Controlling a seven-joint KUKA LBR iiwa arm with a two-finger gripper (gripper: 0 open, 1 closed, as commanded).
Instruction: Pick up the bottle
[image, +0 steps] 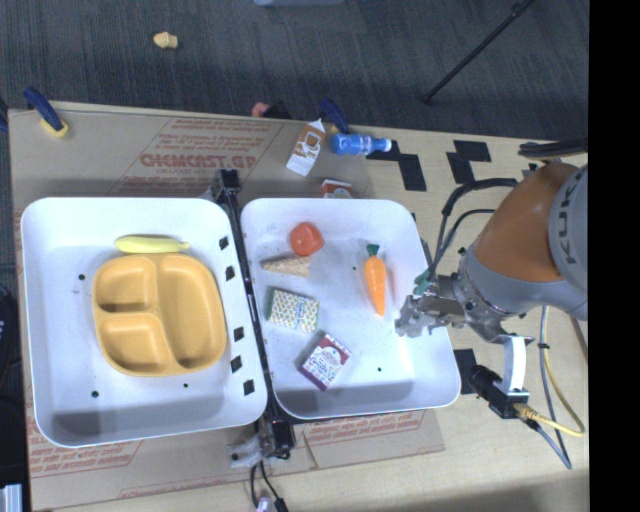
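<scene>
Looking down, you see the gripper (412, 318) at the right bin's (432, 385) right rim, beside a toy carrot (375, 284); its grasp state cannot be told. The blue bottle (353, 145) lies outside the bins, on open cardboard beyond the far rim, leaving clear approach room.

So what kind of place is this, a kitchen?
Probably not; it looks like a robot test bench. A robot arm reaches over two white bins holding toy food like a carrot, and cables trail across the bench.
</scene>
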